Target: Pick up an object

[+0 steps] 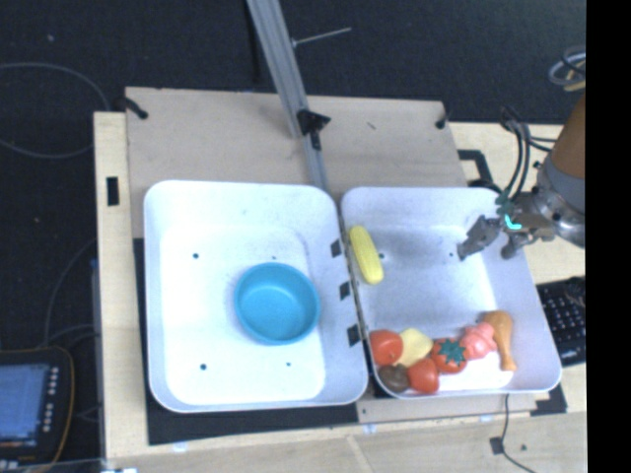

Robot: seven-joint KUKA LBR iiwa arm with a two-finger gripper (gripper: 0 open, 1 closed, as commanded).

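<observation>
The jaws (490, 241) stand spread with nothing between them, above the upper right part of the right bin (424, 215). A yellow corn cob (366, 254) lies near that bin's left wall. Along its lower edge cluster a red tomato (385, 346), a yellow piece (415, 344), a strawberry (450, 354) and an orange drumstick (500, 335). The left bin (187, 225) holds a blue bowl (277, 304). Both bins rest on the table (217, 126).
</observation>
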